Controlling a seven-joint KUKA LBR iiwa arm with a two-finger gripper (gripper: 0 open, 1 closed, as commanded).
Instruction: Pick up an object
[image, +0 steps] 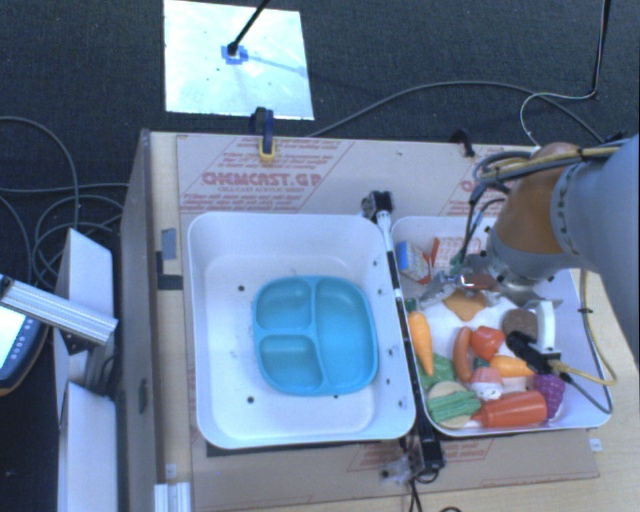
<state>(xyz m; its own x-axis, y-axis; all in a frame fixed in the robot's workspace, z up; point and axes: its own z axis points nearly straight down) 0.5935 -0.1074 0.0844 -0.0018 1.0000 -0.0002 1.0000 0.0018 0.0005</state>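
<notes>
The right bin (585, 425) holds a pile of toy food. An orange carrot (421, 340) lies by its left wall, and beside it are a sausage (461, 352) and a red tomato-like piece (487, 342). Nearer the front are a red pepper (515, 408), green vegetables (452, 405) and purple grapes (549, 388). My gripper (446, 288) is down inside this bin, at the back of the pile. It is just above an orange wedge (465, 305). Nothing is visibly held.
A blue divided plate (314, 333) lies in the left bin (220, 250). A small blue-and-white packet (404, 258) and a red piece (433, 252) lie at the back of the right bin. The grey arm (560, 215) covers that bin's back right corner.
</notes>
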